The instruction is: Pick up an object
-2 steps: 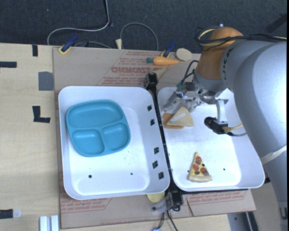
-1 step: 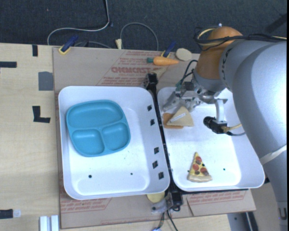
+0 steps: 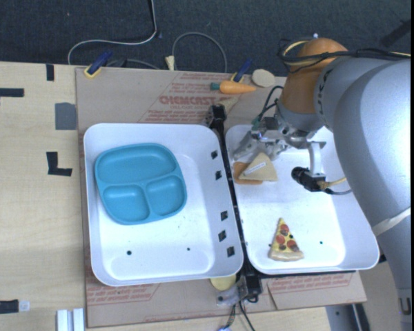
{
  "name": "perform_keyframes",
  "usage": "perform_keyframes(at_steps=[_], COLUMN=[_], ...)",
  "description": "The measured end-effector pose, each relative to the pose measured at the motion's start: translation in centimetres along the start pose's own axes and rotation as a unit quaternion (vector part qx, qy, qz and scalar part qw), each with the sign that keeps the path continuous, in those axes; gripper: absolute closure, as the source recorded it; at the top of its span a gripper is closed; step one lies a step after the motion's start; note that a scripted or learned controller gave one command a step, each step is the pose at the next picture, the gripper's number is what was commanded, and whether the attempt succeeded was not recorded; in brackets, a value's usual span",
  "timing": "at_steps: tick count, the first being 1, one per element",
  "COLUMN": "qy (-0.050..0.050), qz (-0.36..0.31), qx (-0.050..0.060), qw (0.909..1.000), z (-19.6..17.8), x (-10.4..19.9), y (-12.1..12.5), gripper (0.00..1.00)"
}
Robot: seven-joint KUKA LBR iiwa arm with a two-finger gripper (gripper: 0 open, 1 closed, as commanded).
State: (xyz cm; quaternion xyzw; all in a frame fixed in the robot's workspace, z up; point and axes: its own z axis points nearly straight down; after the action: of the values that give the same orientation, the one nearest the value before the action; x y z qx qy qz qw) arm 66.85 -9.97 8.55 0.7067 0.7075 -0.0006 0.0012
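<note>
A tan sandwich wedge (image 3: pixel 257 170) lies at the upper left of the right bin (image 3: pixel 331 219), close to the divider. A pizza slice (image 3: pixel 285 242) with red toppings rests near that bin's front edge. My gripper (image 3: pixel 261 147) hangs right over the wedge's top corner. Its grey fingers (image 3: pixel 245 146) are spread, one to each side of that corner, so it is open. Neither finger grips the wedge, which still lies on the bin floor.
A blue divided plate (image 3: pixel 141 183) lies in the left bin (image 3: pixel 110 254). An orange carrot-like toy (image 3: pixel 236 87) and a beige item (image 3: pixel 263 78) sit on the cardboard behind the bins. The grey arm (image 3: pixel 372 129) covers the right bin's far right side.
</note>
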Motion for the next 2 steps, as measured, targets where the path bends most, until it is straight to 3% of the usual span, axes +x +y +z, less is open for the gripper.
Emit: perform_keyframes(at_steps=[2], qy=[-0.001], qz=[0.001], qx=[0.000], qw=[1.0000], z=[-0.01], x=[0.17], y=[-0.03], gripper=[0.00])
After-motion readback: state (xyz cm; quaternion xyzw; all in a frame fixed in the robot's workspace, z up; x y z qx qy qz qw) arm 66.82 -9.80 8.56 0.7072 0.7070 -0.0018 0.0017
